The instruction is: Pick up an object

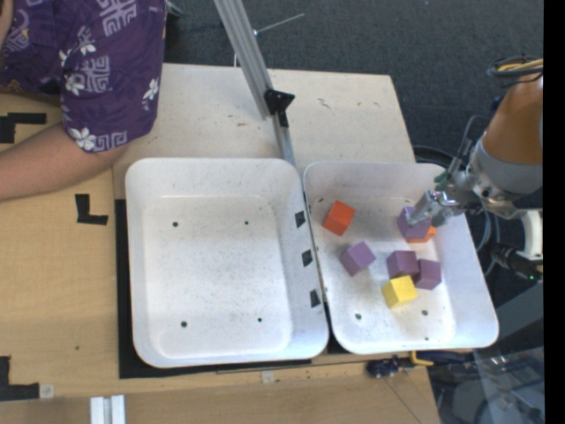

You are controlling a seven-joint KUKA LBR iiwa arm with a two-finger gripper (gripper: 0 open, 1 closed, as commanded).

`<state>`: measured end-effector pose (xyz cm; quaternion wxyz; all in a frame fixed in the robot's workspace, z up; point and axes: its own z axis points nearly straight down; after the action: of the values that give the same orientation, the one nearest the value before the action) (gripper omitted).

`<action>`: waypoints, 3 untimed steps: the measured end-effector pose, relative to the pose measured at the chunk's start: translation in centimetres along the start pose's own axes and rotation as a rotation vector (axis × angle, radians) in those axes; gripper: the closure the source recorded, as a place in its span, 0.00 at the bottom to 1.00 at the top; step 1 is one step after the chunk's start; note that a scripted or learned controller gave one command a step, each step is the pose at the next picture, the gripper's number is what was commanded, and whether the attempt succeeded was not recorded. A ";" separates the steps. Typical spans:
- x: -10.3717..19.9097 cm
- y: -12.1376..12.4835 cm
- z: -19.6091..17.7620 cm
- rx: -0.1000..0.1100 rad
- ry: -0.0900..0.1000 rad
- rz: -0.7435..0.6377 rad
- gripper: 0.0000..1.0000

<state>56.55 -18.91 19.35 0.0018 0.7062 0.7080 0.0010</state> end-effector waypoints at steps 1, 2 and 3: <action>0.0 0.1 -2.5 0.002 0.001 0.001 1.00; 5.0 0.5 -2.9 0.005 0.003 -0.004 1.00; 11.2 2.0 -3.4 0.005 0.004 -0.005 1.00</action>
<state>58.51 -7.70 22.73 -0.0014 0.7043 0.7099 0.0005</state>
